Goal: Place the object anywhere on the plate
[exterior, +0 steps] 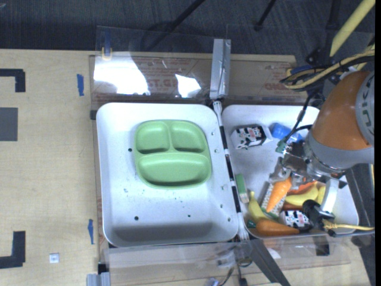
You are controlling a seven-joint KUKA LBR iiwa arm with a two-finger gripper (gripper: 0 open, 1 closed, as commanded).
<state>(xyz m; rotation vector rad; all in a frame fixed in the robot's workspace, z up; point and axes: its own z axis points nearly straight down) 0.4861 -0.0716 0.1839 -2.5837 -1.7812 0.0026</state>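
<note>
A green divided plate (172, 152) lies in the left white bin (113, 219), with nothing on it. My gripper (284, 173) is low in the right bin (262, 159), over a heap of toy food. An orange carrot-shaped piece (275, 196) stands tilted right below the gripper, touching or nearly touching it. Whether it is held is hidden by the wrist. Beside it lie a yellow banana (255, 207) and a second carrot (275, 227) along the bin's front edge.
The right bin also holds a black-and-white cow-patterned toy (249, 136) at the back, a blue piece (278, 130), another cow-patterned piece (296, 218) and a yellow piece (315, 194). A raised ridge (225, 159) separates the two bins. Cables (309, 70) hang behind the arm.
</note>
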